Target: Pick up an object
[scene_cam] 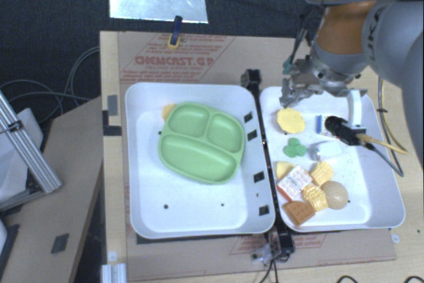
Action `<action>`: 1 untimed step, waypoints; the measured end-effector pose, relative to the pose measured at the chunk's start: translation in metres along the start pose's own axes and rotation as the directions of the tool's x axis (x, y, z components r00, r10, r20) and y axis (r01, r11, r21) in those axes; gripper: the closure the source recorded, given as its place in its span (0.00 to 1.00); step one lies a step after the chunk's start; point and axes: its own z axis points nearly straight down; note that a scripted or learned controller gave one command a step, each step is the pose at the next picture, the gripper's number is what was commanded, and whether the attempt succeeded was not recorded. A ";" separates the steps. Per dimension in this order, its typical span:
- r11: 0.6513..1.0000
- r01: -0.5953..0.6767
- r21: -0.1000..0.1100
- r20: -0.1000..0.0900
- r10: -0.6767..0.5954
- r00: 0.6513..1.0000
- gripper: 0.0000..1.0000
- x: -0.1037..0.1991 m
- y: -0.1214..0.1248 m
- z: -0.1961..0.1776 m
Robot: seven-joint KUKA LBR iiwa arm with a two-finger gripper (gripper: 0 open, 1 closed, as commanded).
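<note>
The gripper (pixel 289 100) is hanging over the right bin (pixel 377 199), just above a yellow disc (pixel 290 120); honestly can't tell its state.

A pale green divided plate (pixel 202 142) lies in the white left bin (pixel 146 209). Right of it, the white right bin (pixel 377 205) holds a yellow disc (pixel 291 120), a dark green piece (pixel 295 147) and a tan waffle (pixel 299 211).
</note>
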 end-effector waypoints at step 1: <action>1.000 -0.001 0.000 0.000 0.001 1.000 1.00 0.060 0.014 0.009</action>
